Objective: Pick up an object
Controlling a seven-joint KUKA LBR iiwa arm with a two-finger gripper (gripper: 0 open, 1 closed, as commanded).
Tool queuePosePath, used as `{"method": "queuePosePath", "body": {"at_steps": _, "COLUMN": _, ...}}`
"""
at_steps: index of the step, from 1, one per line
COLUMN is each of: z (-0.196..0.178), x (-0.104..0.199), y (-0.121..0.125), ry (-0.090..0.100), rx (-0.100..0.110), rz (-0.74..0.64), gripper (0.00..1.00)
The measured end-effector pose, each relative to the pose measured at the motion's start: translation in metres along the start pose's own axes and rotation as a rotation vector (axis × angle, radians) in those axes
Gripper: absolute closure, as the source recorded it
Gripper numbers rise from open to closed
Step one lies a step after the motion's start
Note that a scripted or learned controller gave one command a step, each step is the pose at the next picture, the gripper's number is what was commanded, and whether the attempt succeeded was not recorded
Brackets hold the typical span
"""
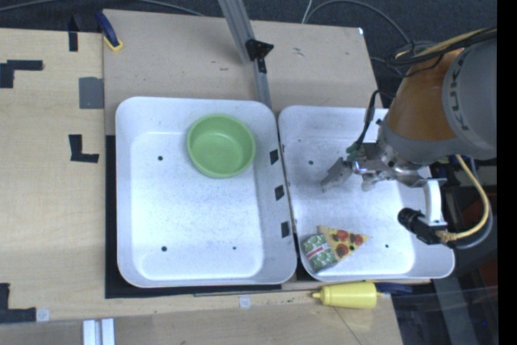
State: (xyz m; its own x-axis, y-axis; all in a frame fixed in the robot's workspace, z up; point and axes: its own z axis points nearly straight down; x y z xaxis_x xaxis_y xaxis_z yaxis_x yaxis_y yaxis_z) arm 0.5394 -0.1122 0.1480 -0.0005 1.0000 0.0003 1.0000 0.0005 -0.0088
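The gripper (pixel 349 174) is seen low over the right bin (pixel 420 258), toward its far half, with the grey and orange arm (pixel 428 105) reaching in from the right. Its fingers (pixel 332 177) are spread apart, and nothing is held between them. Bare speckled floor lies under the tips.

The nearest candidates are found at the near left of that same bin: a pizza slice (pixel 347 240) lying flat, with a small green packet (pixel 317 252) touching its left end. Both are apart from the gripper, nearer to the viewer. A green bowl (pixel 220 145) is sitting in the far part of the left bin (pixel 137 254), well apart from the tool. A yellow bottle (pixel 349 296) is lying outside the bins, on the bench at the near edge.

For a clean grasp, the tool would best be brought toward the near side and centred over one item. The slice looks thin and flat, so the tips should probably be taken right down to the floor. The bin wall beside the packet could well foul a finger.
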Motion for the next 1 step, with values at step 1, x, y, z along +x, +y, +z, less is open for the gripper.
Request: {"method": "queuePosePath", "body": {"at_steps": 1, "z": 0.0543, "x": 0.0009, "y": -0.0018, "ry": 0.001, "rx": 0.000, "rz": -0.001, "gripper": 0.00}}
